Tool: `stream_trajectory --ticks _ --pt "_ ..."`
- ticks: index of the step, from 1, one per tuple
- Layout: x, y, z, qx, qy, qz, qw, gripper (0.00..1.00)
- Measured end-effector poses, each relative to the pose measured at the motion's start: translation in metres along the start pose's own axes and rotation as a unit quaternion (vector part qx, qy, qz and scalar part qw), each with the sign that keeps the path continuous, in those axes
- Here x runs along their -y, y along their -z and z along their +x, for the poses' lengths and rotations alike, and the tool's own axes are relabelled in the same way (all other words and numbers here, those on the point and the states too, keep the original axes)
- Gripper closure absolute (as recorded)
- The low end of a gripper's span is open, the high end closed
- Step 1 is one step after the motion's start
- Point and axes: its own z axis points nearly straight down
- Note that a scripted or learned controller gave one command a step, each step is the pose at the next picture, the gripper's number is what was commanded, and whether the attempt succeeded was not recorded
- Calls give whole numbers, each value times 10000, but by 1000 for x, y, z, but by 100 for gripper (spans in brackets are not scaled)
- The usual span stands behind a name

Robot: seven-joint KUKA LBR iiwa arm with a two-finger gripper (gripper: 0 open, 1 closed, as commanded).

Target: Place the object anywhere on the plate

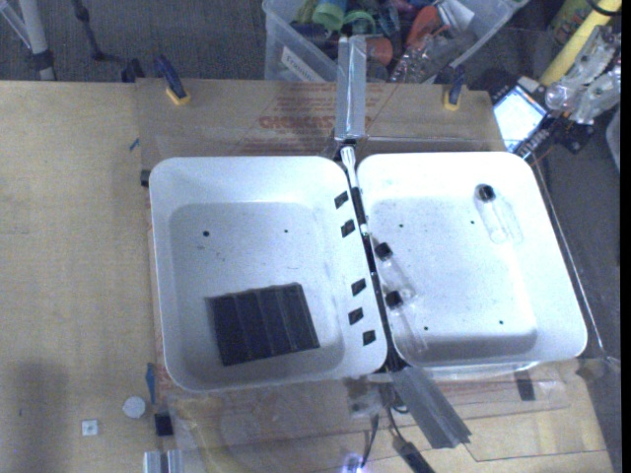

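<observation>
Camera view: dark plate (263,323) near left bin (163,264) front edge.

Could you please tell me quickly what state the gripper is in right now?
Gripper: cannot be told; it is blurred, off beyond the far right corner of the right bin.

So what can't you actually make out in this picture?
- Clear items in the right bin: a bottle-like thing with a dark cap and two more by the divider; see-through, their outlines fade into the white floor.
- Dark ridged slab in the left bin: too blurred to tell what it is.
- Toy tub at the top: cut off by the edge, its contents a jumble.
</observation>
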Motion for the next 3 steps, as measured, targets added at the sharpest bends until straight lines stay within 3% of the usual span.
stream_trajectory --ticks 2,3 --pt "0 26 -3 127 -12 11 9999 100" --pt "16 0 71 -44 1586 -23 9873 100"
